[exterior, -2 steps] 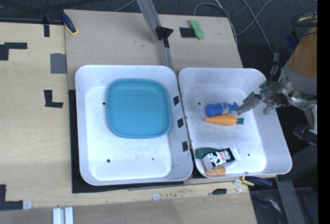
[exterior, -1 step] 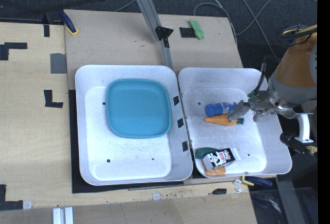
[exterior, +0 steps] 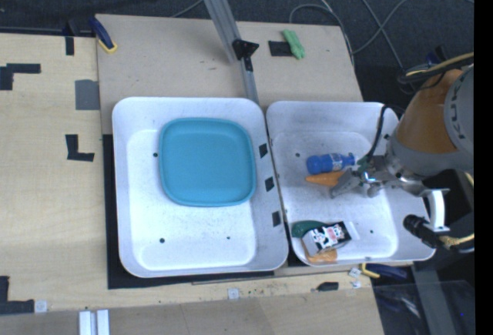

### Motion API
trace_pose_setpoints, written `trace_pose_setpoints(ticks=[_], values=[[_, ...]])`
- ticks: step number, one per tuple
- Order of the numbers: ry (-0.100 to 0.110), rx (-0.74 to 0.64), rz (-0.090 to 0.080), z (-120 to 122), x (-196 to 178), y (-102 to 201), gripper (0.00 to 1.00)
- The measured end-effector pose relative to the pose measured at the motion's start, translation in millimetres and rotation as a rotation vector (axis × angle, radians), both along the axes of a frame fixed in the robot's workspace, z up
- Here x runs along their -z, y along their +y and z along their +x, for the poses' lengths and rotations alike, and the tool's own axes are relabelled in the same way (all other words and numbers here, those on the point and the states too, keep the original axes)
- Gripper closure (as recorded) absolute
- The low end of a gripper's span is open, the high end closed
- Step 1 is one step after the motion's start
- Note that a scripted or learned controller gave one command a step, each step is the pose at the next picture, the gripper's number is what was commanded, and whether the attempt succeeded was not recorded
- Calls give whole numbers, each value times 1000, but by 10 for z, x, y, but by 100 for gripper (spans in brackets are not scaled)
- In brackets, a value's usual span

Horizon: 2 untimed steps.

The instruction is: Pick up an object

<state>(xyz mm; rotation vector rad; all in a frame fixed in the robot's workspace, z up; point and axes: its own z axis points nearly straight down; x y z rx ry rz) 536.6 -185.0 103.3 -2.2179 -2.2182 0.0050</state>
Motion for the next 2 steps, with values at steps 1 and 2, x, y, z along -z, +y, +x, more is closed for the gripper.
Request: trace_pose_setpoints(ticks=[1, 2], values=[[-7, 0, -2, 4, 137, 0, 0], [-8, 0, -3, 6, 24, -9, 100]])
